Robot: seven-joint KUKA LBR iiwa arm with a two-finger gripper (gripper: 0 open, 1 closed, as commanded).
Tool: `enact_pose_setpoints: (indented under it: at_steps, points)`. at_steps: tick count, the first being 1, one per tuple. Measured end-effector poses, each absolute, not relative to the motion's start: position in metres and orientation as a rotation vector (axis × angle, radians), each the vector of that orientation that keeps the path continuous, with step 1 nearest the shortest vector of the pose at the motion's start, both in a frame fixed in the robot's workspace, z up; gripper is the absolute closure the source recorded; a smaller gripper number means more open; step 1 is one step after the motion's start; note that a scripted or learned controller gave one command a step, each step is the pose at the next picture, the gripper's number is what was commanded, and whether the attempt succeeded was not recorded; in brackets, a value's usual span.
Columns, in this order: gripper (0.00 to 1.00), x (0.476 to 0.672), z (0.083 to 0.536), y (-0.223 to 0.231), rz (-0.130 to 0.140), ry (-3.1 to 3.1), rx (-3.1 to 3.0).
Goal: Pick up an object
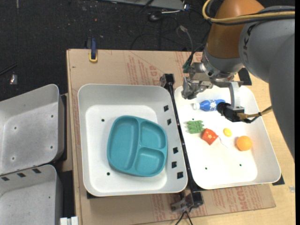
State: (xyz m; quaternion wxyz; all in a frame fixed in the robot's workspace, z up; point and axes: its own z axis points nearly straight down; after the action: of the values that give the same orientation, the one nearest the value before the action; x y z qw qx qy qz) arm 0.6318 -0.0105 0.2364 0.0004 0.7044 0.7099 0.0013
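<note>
The gripper (191, 91), its opening impossible to judge, hung over the far left corner of the right bin (262, 172), near a small blue bottle (210, 105), a knobbly green piece (194, 125), a red block (209, 136) and an orange ball (243, 143).

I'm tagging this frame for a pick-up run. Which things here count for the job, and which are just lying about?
For the job:
gripper, over the right bin's far left corner
blue bottle
green toy
red block
small yellow piece
orange ball
right bin holding them

Lying about:
teal divided plate in the left bin
cardboard sheet
blue and yellow clamp
</note>
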Motion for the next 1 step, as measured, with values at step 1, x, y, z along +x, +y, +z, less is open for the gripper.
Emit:
enact_pose_setpoints:
  at_steps: [1]
  points:
    - [1.00, 0.6365, 0.2251, 0.0407, 0.002, 2.231, 2.213]
